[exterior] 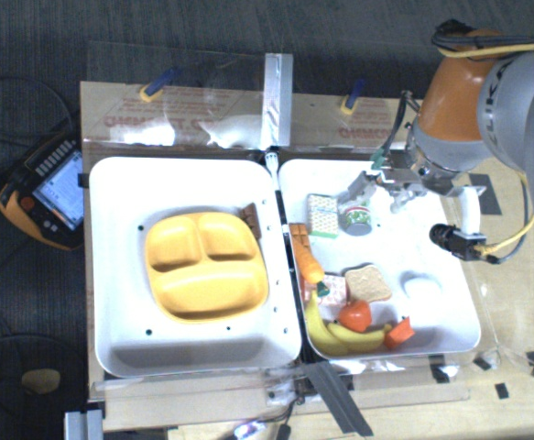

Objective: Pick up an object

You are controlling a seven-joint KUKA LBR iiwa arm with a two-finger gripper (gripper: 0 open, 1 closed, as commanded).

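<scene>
1. In the right bin (450, 246), near its back wall, the gripper (383, 188) hangs with its two fingers spread apart and nothing between them.
2. Just below the left finger stands a small round can (356, 219) with a green-marked top, and beside that a green-and-white packet (322, 215); either looks like the likely target.
3. The other items crowd the front corner: a banana (335, 334), a tomato (355, 315), a slice of bread (368, 284) and a carrot (307, 259).
4. The left bin (111, 273) holds a yellow divided tray (206, 264).
5. Risk: the can sits off to one side of the open fingers, so a straight descent may strike its rim and tip it.
6. Risk: closing near the packet could pinch both things, or nudge the can away.
</scene>
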